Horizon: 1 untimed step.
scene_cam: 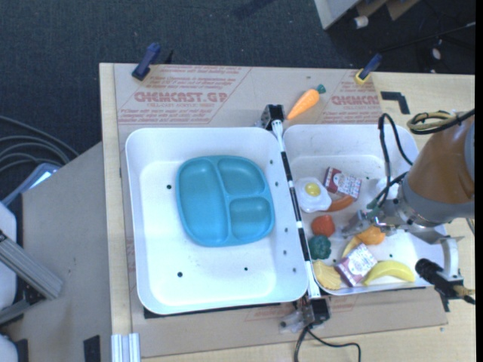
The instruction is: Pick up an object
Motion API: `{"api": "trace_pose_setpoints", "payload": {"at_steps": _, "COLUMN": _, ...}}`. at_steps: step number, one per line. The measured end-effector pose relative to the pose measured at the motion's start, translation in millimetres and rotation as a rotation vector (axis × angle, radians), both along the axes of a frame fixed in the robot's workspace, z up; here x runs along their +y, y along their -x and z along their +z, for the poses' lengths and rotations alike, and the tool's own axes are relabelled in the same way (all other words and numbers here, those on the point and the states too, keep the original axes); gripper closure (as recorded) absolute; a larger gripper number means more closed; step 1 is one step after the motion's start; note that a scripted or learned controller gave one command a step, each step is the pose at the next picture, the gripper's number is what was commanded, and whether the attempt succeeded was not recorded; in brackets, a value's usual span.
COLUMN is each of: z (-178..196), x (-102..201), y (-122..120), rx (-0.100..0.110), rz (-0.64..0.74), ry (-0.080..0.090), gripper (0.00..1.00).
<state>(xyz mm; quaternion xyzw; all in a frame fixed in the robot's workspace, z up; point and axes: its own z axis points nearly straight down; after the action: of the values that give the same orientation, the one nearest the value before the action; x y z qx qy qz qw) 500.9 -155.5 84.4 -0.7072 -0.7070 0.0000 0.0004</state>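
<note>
- One end effector (pixel 375 219) hangs low in the right bin (pixel 339 138), under the arm's orange band (pixel 445 164); whether it is wide or narrow, I cannot tell, since the wrist hides that part.
- Just at its 6 o'clock lies an orange toy piece (pixel 370 236), seemingly touching or nearly touching the tip; nothing shows clearly as gripped.
- At its 9 o'clock sits a red tomato (pixel 324 224), with a dark green vegetable (pixel 320 245) just below that.
- At 10 o'clock from the tip rests a fried egg (pixel 312 192), and beside the egg, toward 11 o'clock, a small red and white carton (pixel 341 182).
- At 6 o'clock, farther down, a small packet (pixel 358 262) lies against a yellow banana (pixel 389 272), and a pale yellow slice (pixel 327 274) sits at the bin's lower left corner.
- Left bin (pixel 143 202), well away at 9 o'clock, bears a blue divided plate (pixel 225 200).
- Beyond both bins, at 11 o'clock on the worktop (pixel 121 127), a toy carrot (pixel 303 104) lies on the cardboard sheet.
- Two clamps grip the worktop's far edge: a blue one (pixel 146 61) and a yellow and blue one (pixel 367 68).
</note>
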Motion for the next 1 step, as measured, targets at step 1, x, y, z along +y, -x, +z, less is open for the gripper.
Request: {"api": "trace_pose_setpoints", "payload": {"at_steps": 1, "z": 10.1, "x": 0.0, "y": -0.4, "rx": -0.002, "rz": -0.001, "ry": 0.001, "gripper": 1.0}}
